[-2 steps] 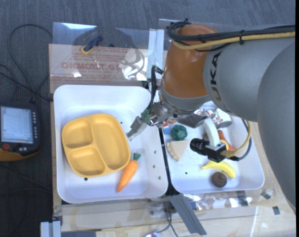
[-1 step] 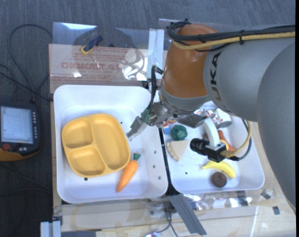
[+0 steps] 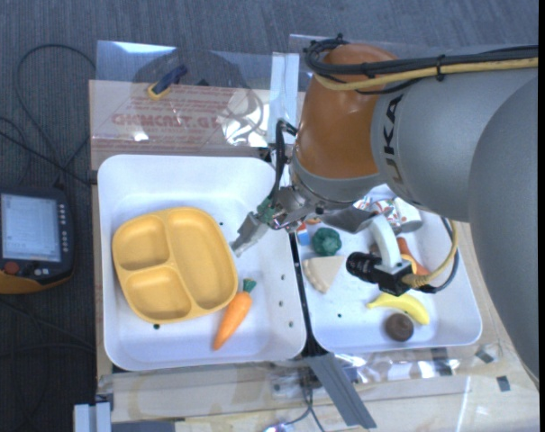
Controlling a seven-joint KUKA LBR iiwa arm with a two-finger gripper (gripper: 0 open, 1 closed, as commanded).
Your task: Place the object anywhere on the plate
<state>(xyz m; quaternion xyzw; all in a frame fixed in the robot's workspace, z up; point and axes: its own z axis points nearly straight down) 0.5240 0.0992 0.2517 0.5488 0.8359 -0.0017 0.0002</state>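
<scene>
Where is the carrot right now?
The carrot lies in the left bin, near its front right corner, just right of the yellow plate and touching its edge, green top pointing toward the divider between the bins.

Plate (image 3: 173, 264): yellow. Carrot (image 3: 232, 318): orange, green top. Banana (image 3: 401, 306): yellow. Bins (image 3: 146, 174): white. Arm band (image 3: 340, 124): orange.

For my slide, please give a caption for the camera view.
Gripper hovers beside yellow plate; carrot lies nearby.
</scene>
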